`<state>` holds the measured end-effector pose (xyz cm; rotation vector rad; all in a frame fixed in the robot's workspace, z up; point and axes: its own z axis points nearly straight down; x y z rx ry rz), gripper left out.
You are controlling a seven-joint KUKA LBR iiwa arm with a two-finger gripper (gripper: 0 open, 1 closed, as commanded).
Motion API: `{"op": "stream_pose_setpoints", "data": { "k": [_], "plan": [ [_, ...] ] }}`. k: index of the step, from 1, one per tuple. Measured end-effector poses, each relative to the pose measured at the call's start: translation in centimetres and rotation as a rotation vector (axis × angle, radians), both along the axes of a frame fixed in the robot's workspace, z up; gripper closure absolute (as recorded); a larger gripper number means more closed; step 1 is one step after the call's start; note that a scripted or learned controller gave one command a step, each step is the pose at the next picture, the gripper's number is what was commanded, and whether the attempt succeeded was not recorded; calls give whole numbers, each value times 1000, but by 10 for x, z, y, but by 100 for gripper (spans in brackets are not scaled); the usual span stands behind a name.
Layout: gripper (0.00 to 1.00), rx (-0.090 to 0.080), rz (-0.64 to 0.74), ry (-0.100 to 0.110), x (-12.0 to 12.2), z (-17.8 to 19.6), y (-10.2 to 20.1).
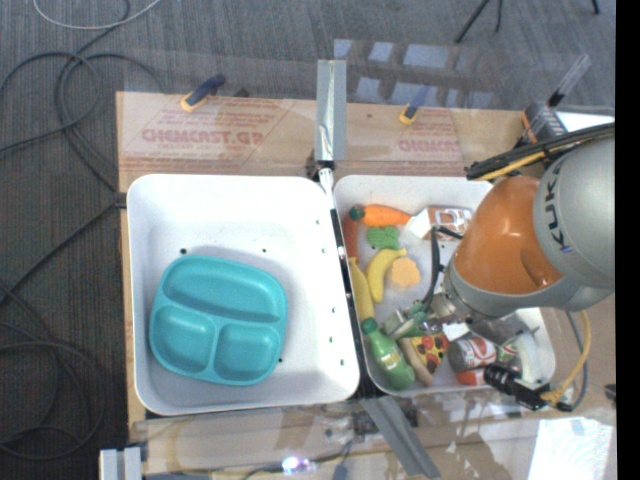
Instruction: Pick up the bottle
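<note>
The green bottle [386,356] lies tilted in the right bin [400,186], near its front left corner, with its cap pointing to the back left. My gripper [421,315] hangs low over the bin's middle, just behind and to the right of the bottle, under the orange wrist band. Nothing shows held in it. The grey arm hides the bin's right part.
Around the bottle lie a banana [379,272], a carrot [385,215], a green broccoli piece [382,236], a pizza slice [430,351] and a red can [476,353]. The left bin [150,208] holds a teal divided plate [218,318].
</note>
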<state>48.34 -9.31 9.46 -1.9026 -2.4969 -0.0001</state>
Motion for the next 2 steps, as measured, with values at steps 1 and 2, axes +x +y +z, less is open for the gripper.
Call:
{"op": "stream_pose_setpoints", "data": {
  "k": [1, 2],
  "plan": [
    [100, 0, -2, 0, 0, 9, -1],
    [100, -4, -75, -1, 19, 162, -34]
  ]
}}
